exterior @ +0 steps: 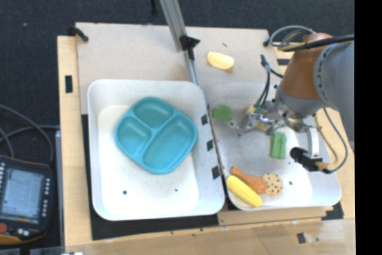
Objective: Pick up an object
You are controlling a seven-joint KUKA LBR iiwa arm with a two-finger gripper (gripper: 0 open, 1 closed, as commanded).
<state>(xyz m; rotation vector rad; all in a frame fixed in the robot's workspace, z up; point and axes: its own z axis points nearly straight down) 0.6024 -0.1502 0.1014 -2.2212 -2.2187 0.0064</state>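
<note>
Your gripper (248, 124) hangs over bare floor; whether it grips, you cannot tell. Perhaps five objects nearby: green cylinder (278, 145) just right.

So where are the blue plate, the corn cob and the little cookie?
Blue divided plate (156, 134), camera view, on its large lower compartment.
Corn cob (243, 191), camera view, on the middle of the cob.
Cookie (273, 184), camera view, on its speckled face.

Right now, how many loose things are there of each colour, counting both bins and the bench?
Blue: 1, the divided plate
Green: 2, the round piece and the block
Yellow: 2, the corn and the lump on the bench
Orange: 1, the carrot
Tan: 1, the cookie
Total: 7
</note>
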